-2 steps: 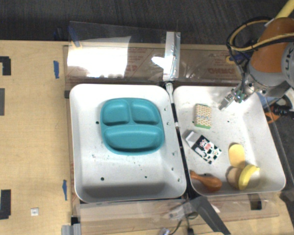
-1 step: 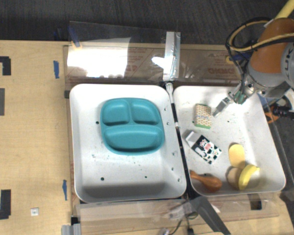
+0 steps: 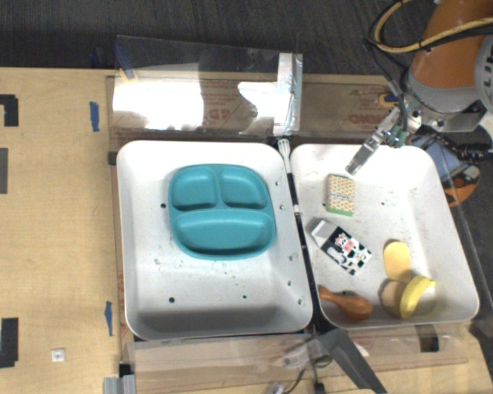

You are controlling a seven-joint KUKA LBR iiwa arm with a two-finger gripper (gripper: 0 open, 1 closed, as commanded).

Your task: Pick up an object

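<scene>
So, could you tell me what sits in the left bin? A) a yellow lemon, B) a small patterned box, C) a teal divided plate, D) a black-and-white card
C: the teal divided plate lies alone in the left bin, while the other small things are in the right bin.

— Where is there room in the right bin [image 3: 444, 212]?

— Its middle and the strip toward three o'clock lie bare, so I could pass down there. My gripper [image 3: 355, 164] hangs at the bin's eleven o'clock, just above the small patterned box [image 3: 340, 194].

— What blocks the near side?

— At six o'clock a brown object [image 3: 346, 303] lies by the rim; the yellow pieces [image 3: 407, 281] crowd five o'clock; a black-and-white card [image 3: 343, 245] sits toward eight.

— And the left bin [image 3: 140, 220]?

— A teal divided tray [image 3: 221, 210] fills its centre; only the margins are free.
</scene>
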